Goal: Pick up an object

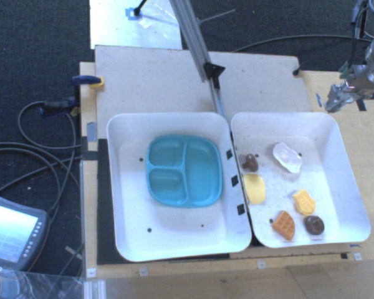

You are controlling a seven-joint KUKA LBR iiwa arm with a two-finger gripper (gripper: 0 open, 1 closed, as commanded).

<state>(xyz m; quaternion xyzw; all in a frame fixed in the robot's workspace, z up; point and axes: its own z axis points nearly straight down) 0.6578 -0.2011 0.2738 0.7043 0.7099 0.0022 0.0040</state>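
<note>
Bench surface [174, 80] carries two white bins side by side. Right bin [343, 161] contains small items: white piece [287, 157], brown piece [250, 162], yellow piece [255, 188], orange wafer [303, 202], waffle piece [283, 225], dark round piece [314, 224]. Left bin [121, 198] contains teal divided plate [184, 170]. Gripper [334, 99] hangs just beyond right bin's far right corner, holding nothing; finger state cannot be determined.

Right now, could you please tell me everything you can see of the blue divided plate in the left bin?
The blue divided plate is a rounded-square tray, teal and smooth like plastic, with three compartments: one long one on the right side and two smaller ones on the left. It lies flat and upright on the floor of the left bin, roughly central, apart from the walls. Its compartments hold nothing, and nothing else touches it.
</note>
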